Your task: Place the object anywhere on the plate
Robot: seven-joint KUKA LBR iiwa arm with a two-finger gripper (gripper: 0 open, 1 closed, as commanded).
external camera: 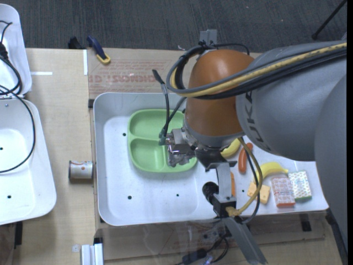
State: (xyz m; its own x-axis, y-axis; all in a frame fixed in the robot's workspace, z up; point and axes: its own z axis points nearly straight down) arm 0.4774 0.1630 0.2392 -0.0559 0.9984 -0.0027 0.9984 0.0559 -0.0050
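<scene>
Plate [148,138], green and divided into compartments, lies inside a shallow white bin [113,164] on the bench [58,93]. The end effector [177,152] sits over the plate's right edge, under the arm's orange band [218,93]; whether it is clenched or released cannot be told. Right of the plate, by the bin's right end, toy foods cluster together: a banana [273,170], a sausage [242,160], cheese [265,194] and small boxes [291,189]. Bare bin floor stretches below and left of the plate. A second white bin [22,164] stands well left.

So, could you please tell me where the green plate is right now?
The green plate lies in the right-hand white bin, towards its upper left, partly under the arm, with the tool over its right edge.
</scene>
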